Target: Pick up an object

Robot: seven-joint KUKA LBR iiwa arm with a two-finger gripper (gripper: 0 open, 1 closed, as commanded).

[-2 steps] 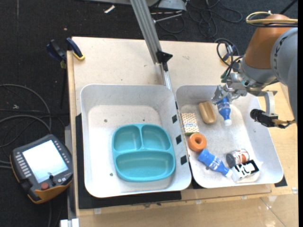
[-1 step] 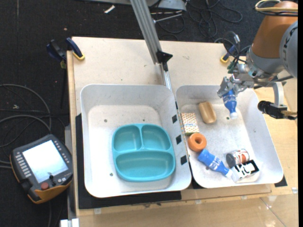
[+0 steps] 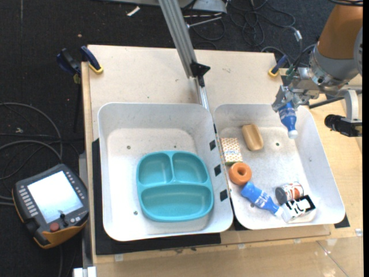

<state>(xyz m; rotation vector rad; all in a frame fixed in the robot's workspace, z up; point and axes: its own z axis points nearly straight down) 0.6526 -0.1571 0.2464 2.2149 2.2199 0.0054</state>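
My gripper (image 3: 286,103) hangs over the far right part of the right bin (image 3: 323,172). It is shut on a small blue bottle (image 3: 287,118) with a white cap, which points down and to the right, lifted above the bin floor. On the floor of that bin lie a tan block (image 3: 252,136), a checkered packet (image 3: 230,150), an orange ring (image 3: 240,172), a second blue bottle (image 3: 258,196), a red and white can (image 3: 289,192) and a black and white item (image 3: 300,208).
The left bin (image 3: 115,154) holds a teal divided plate (image 3: 173,185). A grey metal pole (image 3: 180,27) slants down to the wall between the bins. Yellow clamps (image 3: 92,62) sit at the bench's far corners. A teach pendant (image 3: 49,203) lies at the left, off the bench.
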